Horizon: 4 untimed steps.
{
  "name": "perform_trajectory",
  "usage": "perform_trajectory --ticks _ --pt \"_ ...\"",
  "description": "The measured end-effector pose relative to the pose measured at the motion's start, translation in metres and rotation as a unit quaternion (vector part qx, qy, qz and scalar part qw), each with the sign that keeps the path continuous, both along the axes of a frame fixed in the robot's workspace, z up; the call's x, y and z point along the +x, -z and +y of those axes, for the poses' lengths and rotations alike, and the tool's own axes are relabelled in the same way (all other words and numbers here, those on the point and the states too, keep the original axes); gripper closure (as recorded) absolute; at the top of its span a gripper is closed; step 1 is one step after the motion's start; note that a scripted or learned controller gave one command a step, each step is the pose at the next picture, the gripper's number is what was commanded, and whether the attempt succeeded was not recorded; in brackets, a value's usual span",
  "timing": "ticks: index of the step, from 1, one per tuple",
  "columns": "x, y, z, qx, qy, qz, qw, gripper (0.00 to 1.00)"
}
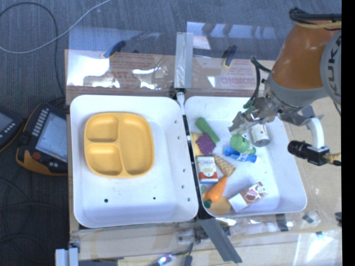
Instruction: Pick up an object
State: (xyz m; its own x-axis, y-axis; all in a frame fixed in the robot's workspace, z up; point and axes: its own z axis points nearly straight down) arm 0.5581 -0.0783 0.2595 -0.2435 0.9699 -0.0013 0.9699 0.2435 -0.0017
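Note:
The right bin [288, 173] holds several toy items: a green cucumber [207, 128], a purple piece [206, 144], a small red-and-white carton [207, 169], a tan cone [224, 163], an orange carrot [217, 189], a yellow piece [219, 205], a white-and-red box [248, 195], a blue item [241, 155] and a green round item [240, 143]. My gripper [248, 123] hangs over the bin's upper right, just above the green item, with a silver cylinder [259, 135] beside it. Nothing shows between the fingers.
The left bin [166, 165] carries a yellow divided tray [118, 144]. A pendant with a screen [41, 140] lies left of the bench. Clear plastic sheeting [144, 73] stands behind both bins. The arm's grey and orange body [302, 60] covers the right bin's far corner.

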Motion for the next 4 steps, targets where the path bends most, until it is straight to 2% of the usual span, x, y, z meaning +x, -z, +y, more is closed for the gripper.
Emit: perform_trajectory --ticks 1,2,3,4 --pt "-0.054 -0.004 -0.015 0.0007 0.083 0.000 0.9966 1.00" --pt "-0.069 0.040 -0.006 0.0006 0.049 0.000 0.9988 1.00" --pt "0.003 0.077 -0.002 0.0007 0.155 0.001 0.9879 1.00" --pt "-0.015 0.151 -0.030 -0.0013 0.021 -0.012 0.9997 1.00"
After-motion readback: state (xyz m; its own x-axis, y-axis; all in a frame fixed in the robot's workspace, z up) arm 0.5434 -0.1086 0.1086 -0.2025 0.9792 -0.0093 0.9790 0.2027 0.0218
